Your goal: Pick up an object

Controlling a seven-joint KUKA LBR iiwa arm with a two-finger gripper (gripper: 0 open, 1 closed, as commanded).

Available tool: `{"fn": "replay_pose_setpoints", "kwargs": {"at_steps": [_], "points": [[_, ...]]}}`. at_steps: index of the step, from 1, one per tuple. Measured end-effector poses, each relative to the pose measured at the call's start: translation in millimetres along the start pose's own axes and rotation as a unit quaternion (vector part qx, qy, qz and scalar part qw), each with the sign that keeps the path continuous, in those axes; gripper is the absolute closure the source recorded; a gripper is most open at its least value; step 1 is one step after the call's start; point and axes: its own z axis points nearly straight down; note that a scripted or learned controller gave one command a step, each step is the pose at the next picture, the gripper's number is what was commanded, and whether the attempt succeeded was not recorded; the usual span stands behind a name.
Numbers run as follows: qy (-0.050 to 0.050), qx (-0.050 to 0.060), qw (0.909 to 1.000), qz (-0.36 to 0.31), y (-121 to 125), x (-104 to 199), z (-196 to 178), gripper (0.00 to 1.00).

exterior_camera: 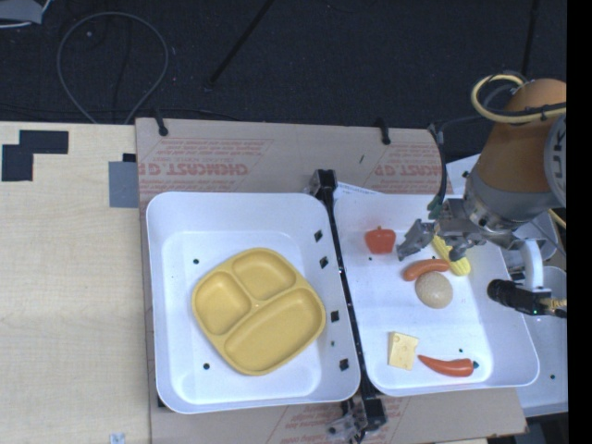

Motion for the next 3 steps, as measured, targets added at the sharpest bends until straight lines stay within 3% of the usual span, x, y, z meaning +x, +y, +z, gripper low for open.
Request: {"fn": "replay_pose_setpoints", "kwargs": {"at_steps": [1,3], "points": [[-0.001,-0.007,1.0,-0.001,2.8,-0.3,-7.1,0.0],[0.0,-0.003,1.0,0.0,9.8,9.8,105.7,0.0]]}}
